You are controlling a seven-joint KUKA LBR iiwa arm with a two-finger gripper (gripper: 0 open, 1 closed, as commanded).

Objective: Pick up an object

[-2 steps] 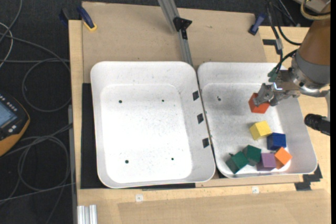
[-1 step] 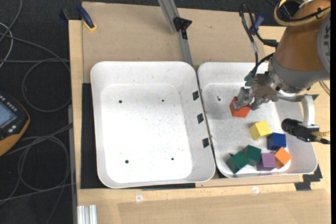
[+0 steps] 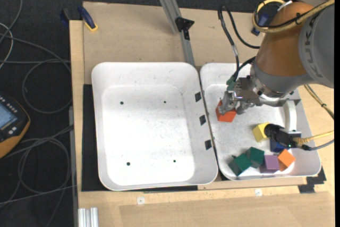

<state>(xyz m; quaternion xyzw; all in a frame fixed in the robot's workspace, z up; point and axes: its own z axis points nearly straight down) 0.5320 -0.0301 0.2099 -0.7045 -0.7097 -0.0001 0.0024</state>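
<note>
A red block (image 3: 226, 115) sits at the tips of my gripper (image 3: 229, 108) in the upper left part of the right bin (image 3: 214, 70). The fingers close around the block's top, and its lower half shows below them. The grey arm with its orange band comes in from the right, above the bin. I cannot tell whether the block is touching the bin floor or is just above it.
Near the right bin's front lie a yellow block (image 3: 260, 131), a blue piece (image 3: 278, 143), two dark green blocks (image 3: 248, 160), a purple block (image 3: 271, 162) and an orange block (image 3: 286, 158). The left bin (image 3: 96, 78) stands beside it. A metal pole (image 3: 169, 2) rises behind the bins.
</note>
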